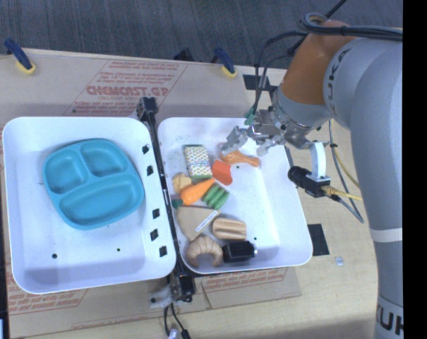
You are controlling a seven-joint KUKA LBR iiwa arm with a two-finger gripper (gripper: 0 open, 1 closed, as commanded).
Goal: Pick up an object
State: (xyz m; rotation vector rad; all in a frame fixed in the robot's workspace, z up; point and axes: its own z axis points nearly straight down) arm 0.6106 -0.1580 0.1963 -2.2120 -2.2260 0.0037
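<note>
Pincer [243,144] spread wide above one orange drumstick [243,159]; two white bins [284,210], one blue plate [93,182].

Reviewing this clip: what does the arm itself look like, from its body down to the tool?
The arm is smooth, rounded and grey, with an orange band above the wrist. Part of dark lettering shows near its base at the lower right. Black cables loop over the band, and thinner yellowish wires trail beside a small black unit on a white bracket. The tool is a small metallic grey assembly.
</note>
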